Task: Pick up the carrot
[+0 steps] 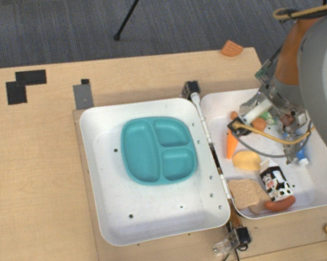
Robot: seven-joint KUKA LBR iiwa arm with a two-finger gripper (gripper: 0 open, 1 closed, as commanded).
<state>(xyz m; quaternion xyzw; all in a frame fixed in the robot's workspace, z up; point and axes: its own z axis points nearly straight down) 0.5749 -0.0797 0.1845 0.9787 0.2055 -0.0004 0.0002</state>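
Observation:
The carrot (231, 142), small and orange, lies tip-down near the left wall of the right bin (326, 194). My gripper (285, 120) hangs over the upper middle of that bin, to the right of the carrot and apart from it, half buried in cables. A small orange-red piece (261, 124) sits just to its left.
A yellow food piece (246, 160), a bread slice (246, 192), a cow-patterned carton (274, 181) and a red sausage (280, 203) lie below the carrot. The left bin (113, 224) holds a teal divided plate (157, 150). An orange scrap (231, 48) lies on the bench behind.

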